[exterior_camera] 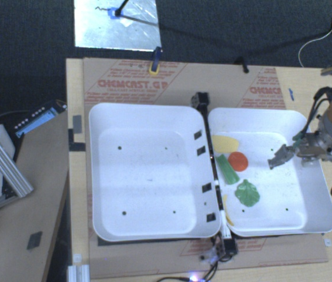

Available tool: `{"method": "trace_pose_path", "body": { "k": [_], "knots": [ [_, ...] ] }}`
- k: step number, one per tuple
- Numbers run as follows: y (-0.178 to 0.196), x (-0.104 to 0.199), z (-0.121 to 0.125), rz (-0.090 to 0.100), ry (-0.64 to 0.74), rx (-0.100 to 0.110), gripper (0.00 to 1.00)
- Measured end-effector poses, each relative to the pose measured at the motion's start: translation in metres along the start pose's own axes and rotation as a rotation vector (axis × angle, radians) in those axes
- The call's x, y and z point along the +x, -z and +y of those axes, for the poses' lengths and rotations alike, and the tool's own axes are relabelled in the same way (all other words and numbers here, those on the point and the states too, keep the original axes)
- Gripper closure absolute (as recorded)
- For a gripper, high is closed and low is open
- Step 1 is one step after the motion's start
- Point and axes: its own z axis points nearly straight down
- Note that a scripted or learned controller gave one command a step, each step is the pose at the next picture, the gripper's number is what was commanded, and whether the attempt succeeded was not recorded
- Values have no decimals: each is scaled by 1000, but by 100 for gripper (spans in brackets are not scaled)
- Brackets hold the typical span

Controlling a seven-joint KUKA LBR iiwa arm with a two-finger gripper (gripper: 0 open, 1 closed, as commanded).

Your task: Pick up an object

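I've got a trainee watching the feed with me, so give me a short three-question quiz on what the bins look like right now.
1. True or false: the toys lie in the right bin.
2. Which toy lies nearest the pincer? A) yellow piece B) red ball C) leafy green piece
3. Fill in: the green stick lies close to the ___ between the bins.

Key: 1 true. 2 B. 3 divider.
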Motion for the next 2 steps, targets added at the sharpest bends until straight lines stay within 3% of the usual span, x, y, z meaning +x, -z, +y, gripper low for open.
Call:
{"method": "trace_pose_path", "body": {
  "k": [1,2],
  "knots": [
    [-36,88,65,3,11,-2,0],
    [-23,81,63,0,2,-3,100]
  ]
}}
